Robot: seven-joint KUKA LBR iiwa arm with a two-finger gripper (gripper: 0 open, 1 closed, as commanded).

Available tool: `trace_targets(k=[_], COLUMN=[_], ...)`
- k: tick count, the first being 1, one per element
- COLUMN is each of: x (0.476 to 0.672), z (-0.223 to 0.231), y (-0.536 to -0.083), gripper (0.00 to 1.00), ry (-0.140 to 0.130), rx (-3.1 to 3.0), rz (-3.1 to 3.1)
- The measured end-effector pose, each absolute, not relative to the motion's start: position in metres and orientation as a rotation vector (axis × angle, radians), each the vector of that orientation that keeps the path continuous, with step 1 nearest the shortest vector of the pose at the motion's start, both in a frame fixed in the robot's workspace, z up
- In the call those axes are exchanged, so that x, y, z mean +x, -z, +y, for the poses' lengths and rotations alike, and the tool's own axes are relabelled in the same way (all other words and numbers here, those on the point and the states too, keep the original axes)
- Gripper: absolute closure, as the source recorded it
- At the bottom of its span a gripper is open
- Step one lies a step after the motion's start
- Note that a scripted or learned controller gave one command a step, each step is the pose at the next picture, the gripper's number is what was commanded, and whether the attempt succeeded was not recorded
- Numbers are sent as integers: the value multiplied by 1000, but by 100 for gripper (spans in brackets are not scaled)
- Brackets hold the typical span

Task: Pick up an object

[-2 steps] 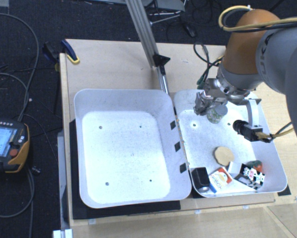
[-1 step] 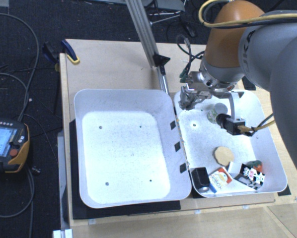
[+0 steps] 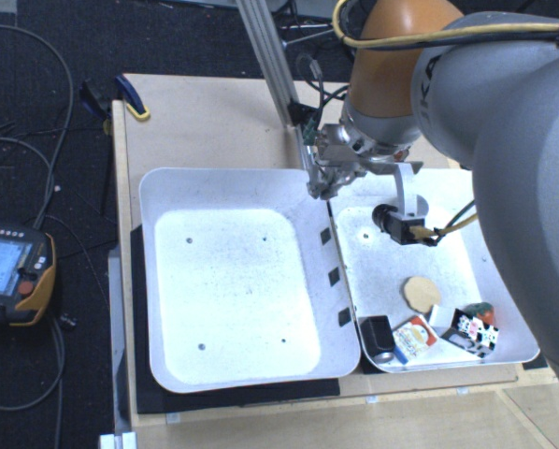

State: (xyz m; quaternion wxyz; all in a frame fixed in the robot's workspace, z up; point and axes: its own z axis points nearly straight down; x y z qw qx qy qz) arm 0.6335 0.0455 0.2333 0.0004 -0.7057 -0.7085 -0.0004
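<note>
White plastic is catching the light across the left bin (image 3: 167, 195), which is sitting flush against its neighbour so the arm can be reaching either one from the same stance. Further left, off the bench, a handheld control pendant (image 3: 8, 274) is lying on the dark floor, presumably parked within an operator's reach.

Moving rightward, the gripper (image 3: 324, 185) is hanging over the seam where the two bins are meeting, near their far edge. From this slanted angle I cannot tell whether it is apart or together, and nothing is showing in its grasp. It is probably pausing there as a neutral point between the bins.

The right bin (image 3: 364, 215) is holding every candidate for picking, all crowding its near corner, well apart from the gripper: a black block (image 3: 378, 335) leaning by the wall, a red-and-white packet (image 3: 415, 337) just beside it, a tan disc (image 3: 421, 294) lying flat behind them, and a patterned black-and-white item (image 3: 474, 328) furthest right. The disc, standing slightly free, is looking like the easiest target; the others are sitting close together and may be jostling under a descent.
</note>
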Motion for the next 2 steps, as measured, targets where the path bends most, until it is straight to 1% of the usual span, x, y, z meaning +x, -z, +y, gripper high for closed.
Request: trace_targets(k=[1,2], x=[626,626], z=[91,90], y=[-233,-233], gripper=[100,0], ry=[1,0], rx=[-2217,-2221], rz=[-2224,-2222])
